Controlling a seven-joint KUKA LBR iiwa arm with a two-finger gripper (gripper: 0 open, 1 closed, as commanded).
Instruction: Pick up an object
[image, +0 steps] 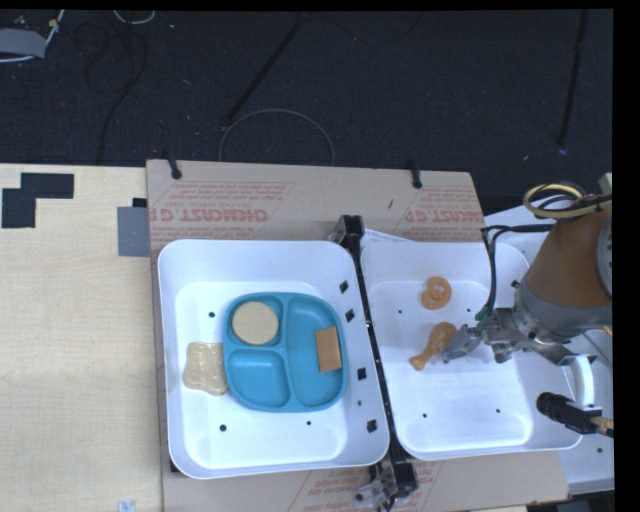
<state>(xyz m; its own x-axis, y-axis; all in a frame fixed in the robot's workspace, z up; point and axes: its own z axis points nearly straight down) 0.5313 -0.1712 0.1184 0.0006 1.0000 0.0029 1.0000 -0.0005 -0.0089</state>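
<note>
In the right bin lies an orange-brown drumstick-shaped piece, slanting from lower left to upper right. An orange pretzel-like ring rests a little behind it. My gripper reaches in from the right and sits low in the bin, right at the drumstick's upper right end. Whether it touches the piece is unclear. The grey arm and its orange band hang over the bin's right side.
The left bin holds a blue divided tray with a round tan biscuit and a brown rectangular piece. A pale bread slice lies beside the tray. A black divider separates the bins.
</note>
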